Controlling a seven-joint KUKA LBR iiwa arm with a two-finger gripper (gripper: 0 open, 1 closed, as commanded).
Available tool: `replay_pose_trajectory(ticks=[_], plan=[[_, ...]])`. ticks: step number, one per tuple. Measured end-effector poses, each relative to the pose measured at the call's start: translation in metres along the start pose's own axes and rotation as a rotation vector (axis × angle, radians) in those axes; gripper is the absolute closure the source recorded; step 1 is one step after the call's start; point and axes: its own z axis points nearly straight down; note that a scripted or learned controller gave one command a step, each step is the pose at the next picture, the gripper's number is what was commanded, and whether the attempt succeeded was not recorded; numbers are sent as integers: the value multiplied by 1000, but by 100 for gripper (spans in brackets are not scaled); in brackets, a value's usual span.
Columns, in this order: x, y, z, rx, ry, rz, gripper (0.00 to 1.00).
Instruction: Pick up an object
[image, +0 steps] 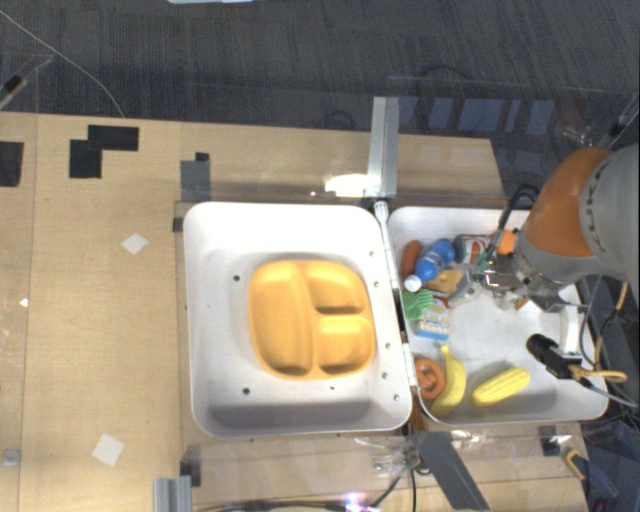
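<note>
The right bin (500, 330) holds a cluster of small objects along its left side. A blue bottle (436, 258) lies near the back, with a reddish-brown piece (411, 257) to its left and a tan piece (450, 280) just in front of it. Below them sit a green toy (421, 301) and a small printed packet (432, 325). A yellow banana (453, 381), an orange round item (430, 374) and a yellow corn cob (501, 384) rest near the front wall. My gripper (487, 263) hangs low at the back of this bin, just right of the blue bottle and tan piece.
The left bin (215, 300) carries a yellow divided tray (310, 316) in its middle. A metal post (384, 150) stands behind the wall shared by the bins. The grey arm with its orange band (560, 215) covers the right bin's back right corner.
</note>
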Motion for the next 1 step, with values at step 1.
replay_pose_trajectory(ticks=[1], plan=[[0,3,-14,-8,-2,-6,100]])
